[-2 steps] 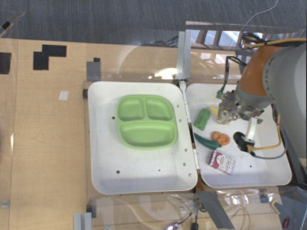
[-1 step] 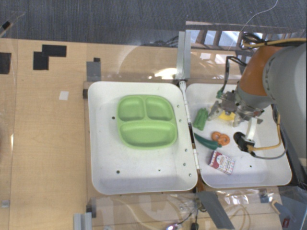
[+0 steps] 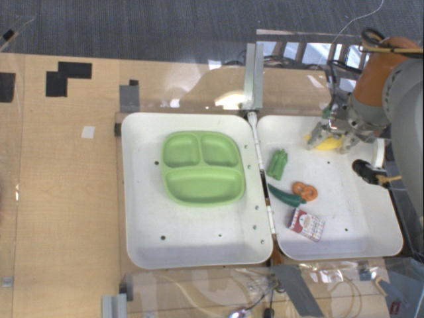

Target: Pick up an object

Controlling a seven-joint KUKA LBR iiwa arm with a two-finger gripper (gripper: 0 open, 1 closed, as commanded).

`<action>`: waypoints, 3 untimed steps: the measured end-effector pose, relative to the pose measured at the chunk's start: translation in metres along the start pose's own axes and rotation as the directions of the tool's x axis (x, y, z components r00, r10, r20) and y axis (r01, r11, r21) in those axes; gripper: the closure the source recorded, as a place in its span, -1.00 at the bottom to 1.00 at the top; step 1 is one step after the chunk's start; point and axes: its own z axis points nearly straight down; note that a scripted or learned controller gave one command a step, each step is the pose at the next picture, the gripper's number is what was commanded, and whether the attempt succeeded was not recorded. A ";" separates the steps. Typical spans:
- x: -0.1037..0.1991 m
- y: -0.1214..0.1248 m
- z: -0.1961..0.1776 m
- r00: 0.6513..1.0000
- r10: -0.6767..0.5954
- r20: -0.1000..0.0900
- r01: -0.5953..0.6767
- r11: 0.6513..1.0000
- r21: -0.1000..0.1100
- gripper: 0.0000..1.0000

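Gripper (image 3: 331, 136) down at the right bin's (image 3: 371, 244) far edge. Fingers (image 3: 315, 138) spread around a yellow thing (image 3: 326, 144), pinching unclear. Green plate (image 3: 202, 167) in the left bin (image 3: 142, 197).

- Yellow object (image 3: 326, 144): small and bright yellow, low in the right bin (image 3: 371, 244) near its far edge; partly hidden, so its shape is unclear.
- Green block (image 3: 277, 163): light green, ridged, oblong, lying flat by the right bin's left wall.
- Carrot (image 3: 296, 192): orange coiled end with a dark green stem running toward the right bin's left wall, nearer than the green block.
- Red box (image 3: 306, 224): small red-and-white carton lying flat and askew, in the right bin's near part, just beyond the carrot.
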 end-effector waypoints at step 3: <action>0.018 -0.004 -0.001 0.998 -0.059 0.003 0.059 0.998 0.003 -1.00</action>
